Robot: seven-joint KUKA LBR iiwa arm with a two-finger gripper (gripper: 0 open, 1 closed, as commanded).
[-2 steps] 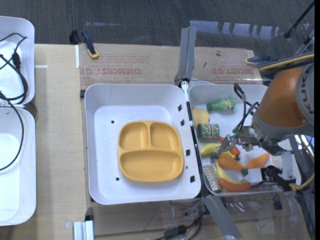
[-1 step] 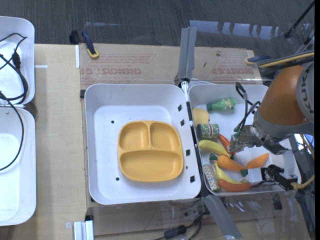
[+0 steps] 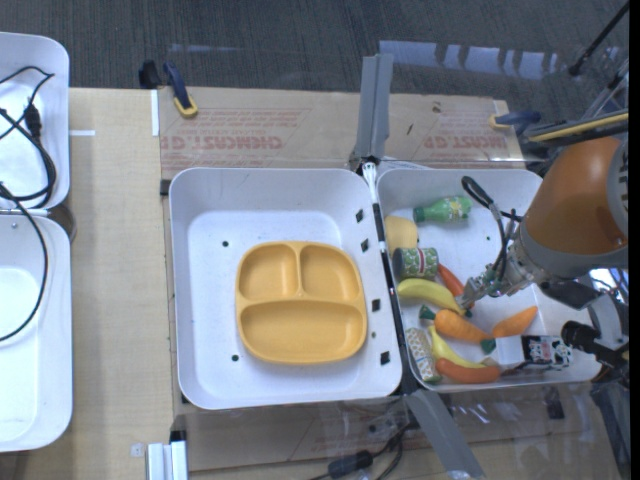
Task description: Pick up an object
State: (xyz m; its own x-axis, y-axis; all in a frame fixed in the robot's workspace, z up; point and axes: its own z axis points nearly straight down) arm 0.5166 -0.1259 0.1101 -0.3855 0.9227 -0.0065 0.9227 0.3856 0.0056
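Gripper [image 3: 483, 290] hangs low in the right bin [image 3: 520, 183]; we cannot tell its state. Just below-left of it lies a carrot [image 3: 462, 325], with a banana [image 3: 426, 293] left. We judge we should centre over the carrot and descend straight, avoiding neighbours.

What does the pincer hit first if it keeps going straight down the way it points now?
Probably the orange carrot lying just below the pincer in the right bin, with the banana close on its left. Depth is hard to read from this slanted view, so height above them is unclear.
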